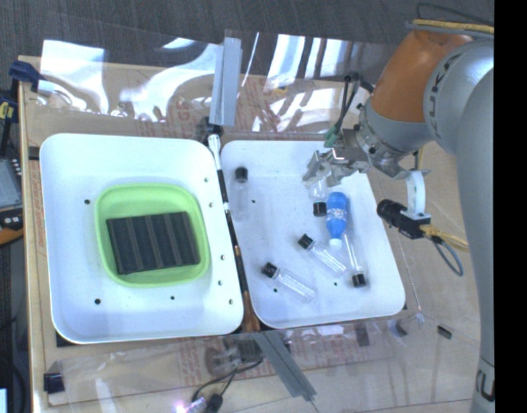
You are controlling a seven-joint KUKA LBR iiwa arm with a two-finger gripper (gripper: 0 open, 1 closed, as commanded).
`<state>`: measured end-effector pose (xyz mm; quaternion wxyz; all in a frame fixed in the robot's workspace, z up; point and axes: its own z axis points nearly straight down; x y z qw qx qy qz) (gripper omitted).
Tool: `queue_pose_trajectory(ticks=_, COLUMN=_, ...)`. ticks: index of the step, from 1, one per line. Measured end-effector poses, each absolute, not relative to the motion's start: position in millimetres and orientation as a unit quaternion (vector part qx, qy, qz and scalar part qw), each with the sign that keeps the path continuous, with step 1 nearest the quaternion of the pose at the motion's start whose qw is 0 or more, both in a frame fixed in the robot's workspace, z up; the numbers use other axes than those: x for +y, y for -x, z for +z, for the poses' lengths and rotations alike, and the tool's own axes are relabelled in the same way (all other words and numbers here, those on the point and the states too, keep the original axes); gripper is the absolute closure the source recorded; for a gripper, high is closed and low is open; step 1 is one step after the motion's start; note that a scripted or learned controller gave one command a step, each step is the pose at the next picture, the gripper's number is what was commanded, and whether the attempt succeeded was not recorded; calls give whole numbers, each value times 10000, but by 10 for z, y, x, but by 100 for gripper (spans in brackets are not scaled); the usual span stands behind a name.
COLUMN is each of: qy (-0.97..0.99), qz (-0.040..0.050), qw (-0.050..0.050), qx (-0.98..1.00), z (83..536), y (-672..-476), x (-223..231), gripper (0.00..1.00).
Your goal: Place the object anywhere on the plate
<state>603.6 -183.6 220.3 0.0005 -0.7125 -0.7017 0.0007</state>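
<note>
From above, the grey arm [456,84] with its orange band reaches in from the right and bends down over the far corner of the right bin [379,291]. Its gripper [325,169] hangs low just above that bin's floor, fingers spread apart with nothing between them. Just nearer the camera than the gripper lies a blue-capped bottle [336,215], the likely object, with small clear vials [291,280] with black caps scattered around it on the same bin floor. The green plate [151,233] with its dark ribbed centre sits in the middle of the left bin [65,304], well apart from the gripper.
</note>
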Motion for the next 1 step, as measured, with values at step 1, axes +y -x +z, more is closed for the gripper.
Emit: queue_pose_trajectory(ticks=1, qy=7125, qz=7, qw=4, qx=-7017, z=2204, y=-6036, x=-1837, gripper=0)
